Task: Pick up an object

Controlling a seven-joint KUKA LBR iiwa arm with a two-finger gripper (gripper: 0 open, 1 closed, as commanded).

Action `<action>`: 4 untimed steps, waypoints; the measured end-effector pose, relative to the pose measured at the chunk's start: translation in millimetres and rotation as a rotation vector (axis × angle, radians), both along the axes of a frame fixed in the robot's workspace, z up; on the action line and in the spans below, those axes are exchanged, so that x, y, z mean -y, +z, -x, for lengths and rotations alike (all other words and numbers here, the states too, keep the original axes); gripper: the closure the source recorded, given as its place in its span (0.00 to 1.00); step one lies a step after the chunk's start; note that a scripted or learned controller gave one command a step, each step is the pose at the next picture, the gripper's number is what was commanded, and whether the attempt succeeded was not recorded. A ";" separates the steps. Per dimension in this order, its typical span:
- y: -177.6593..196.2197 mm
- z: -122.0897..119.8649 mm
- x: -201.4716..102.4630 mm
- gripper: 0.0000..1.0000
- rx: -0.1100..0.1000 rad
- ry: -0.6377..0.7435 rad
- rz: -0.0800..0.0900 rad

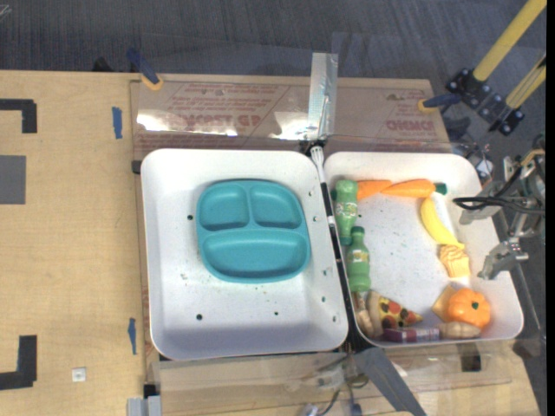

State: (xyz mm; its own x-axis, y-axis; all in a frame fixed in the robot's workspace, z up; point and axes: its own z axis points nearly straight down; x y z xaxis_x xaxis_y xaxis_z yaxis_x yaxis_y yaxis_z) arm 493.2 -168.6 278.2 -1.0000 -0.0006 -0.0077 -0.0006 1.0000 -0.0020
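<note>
While the gripper [507, 254] hangs at the right bin's [395, 232] right rim (touching none of the objects), I cannot tell its state. Inside lie a banana [436, 224], carrot [395, 188], two green bottles [351, 237] and an orange toy [463, 306]. The left bin [165, 302] holds a teal plate [251, 230].

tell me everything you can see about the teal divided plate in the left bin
The teal divided plate looks like smooth moulded plastic, a rounded rectangle with a raised rim. Ridges split it into three wells: two smaller ones on the far side, one long one nearer the camera. It lies flat, right side up, slightly above the middle of the left white bin, resting on its floor and apart from its walls. Its wells hold nothing.
</note>
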 end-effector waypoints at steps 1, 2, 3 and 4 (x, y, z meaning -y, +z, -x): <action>-98.7 13.3 26.2 0.00 -0.007 0.176 -0.002; -166.3 -10.4 49.1 0.00 0.019 0.296 0.009; -169.2 -8.4 45.0 0.00 0.029 0.332 0.020; -169.4 -14.5 34.0 0.00 0.028 0.370 0.027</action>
